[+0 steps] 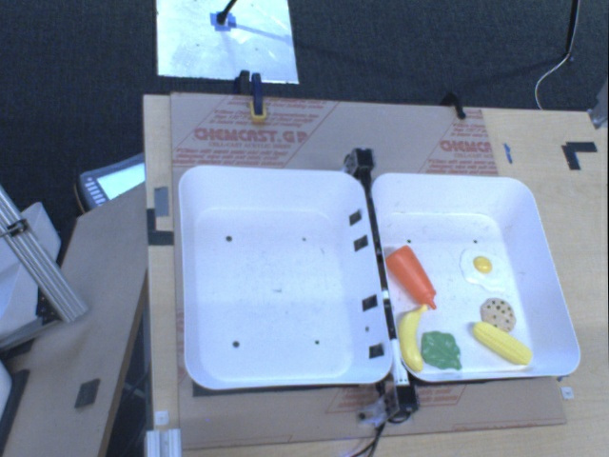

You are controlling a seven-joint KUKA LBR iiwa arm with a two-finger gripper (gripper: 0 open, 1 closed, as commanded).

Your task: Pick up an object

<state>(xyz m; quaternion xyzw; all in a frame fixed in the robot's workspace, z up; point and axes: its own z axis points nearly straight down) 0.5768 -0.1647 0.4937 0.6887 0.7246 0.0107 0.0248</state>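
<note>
Two states, spread or pressed together, are possible for my gripper, and I cannot tell which. Six toy foods lie in the white bin point(547, 246) on the view's right, all toward its near left corner. An orange carrot point(411, 272) lies slantwise beside the dividing rim, with a yellow banana point(410, 339) just below it and a green leafy piece point(441, 349) touching the banana. A fried egg point(481, 266), a cookie point(497, 313) and a corn cob point(501, 343) (nearest the front wall) sit further right. The other bin point(276, 284) adjoins it; both rest on printed cardboard point(285, 131).
</note>
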